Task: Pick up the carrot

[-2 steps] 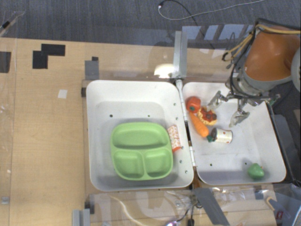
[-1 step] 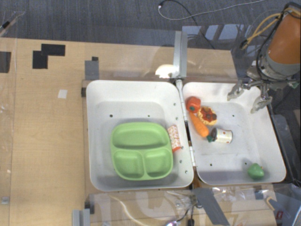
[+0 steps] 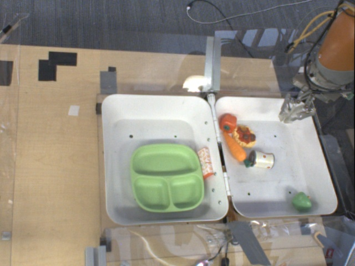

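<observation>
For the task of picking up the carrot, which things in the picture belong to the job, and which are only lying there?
Belong to the job:
- carrot, in the right bin near its left wall
- gripper, above that bin's far right corner

Only lying there:
- green divided plate in the left bin
- small packet beside the plate
- red tomato
- pizza slice
- small white bottle
- green toy
</observation>
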### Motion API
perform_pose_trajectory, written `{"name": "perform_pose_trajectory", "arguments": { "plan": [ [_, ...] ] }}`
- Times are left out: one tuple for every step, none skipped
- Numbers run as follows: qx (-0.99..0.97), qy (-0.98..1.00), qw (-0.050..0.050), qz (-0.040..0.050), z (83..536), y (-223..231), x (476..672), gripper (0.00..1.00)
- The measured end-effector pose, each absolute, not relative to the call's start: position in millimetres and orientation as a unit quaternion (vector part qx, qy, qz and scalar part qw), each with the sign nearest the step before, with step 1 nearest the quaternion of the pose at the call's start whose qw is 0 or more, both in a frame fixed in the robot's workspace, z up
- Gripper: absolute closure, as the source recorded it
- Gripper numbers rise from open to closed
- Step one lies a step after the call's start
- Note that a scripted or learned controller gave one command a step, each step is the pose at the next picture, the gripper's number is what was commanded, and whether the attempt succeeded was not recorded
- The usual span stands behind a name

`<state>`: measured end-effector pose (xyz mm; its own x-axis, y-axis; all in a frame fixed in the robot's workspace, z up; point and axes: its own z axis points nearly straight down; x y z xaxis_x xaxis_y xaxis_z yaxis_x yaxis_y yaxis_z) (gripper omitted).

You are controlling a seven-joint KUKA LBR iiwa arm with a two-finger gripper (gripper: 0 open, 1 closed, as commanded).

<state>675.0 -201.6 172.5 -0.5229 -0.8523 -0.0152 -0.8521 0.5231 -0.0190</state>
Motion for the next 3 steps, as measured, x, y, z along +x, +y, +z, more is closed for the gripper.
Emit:
{"name": "perform_pose_trajectory", "arguments": {
  "plan": [
    [-0.464, 0.886, 0.006, -0.0031, 284, -204, 671.3, 1.00],
    [-0.463, 0.886, 0.006, -0.0026, 283, -204, 671.0, 0.00],
    [-0.519, 0.855, 0.004, -0.0004, 155, -161, 662.0, 0.00]
  ]
}}
